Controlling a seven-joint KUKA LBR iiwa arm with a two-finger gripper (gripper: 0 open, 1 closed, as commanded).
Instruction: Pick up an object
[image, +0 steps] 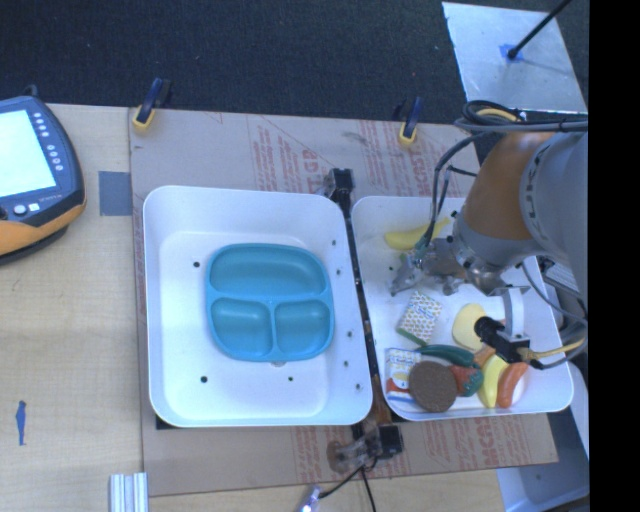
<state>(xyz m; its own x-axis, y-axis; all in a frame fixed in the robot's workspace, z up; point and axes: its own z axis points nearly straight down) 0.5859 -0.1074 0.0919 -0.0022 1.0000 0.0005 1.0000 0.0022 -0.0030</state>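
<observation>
My gripper (412, 272) over right bin (372, 300), grip state unclear. I'd grab small card (420, 316): light, flat, take edges.

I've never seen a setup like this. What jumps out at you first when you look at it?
The big blue divided plate lying alone in the left white bin grabs the eye first. Next comes the grey arm with its orange band, reaching in from the right over the right white bin. Below it, a colourful heap of small toy foods crowds that bin's near end, including a brown round piece.
</observation>
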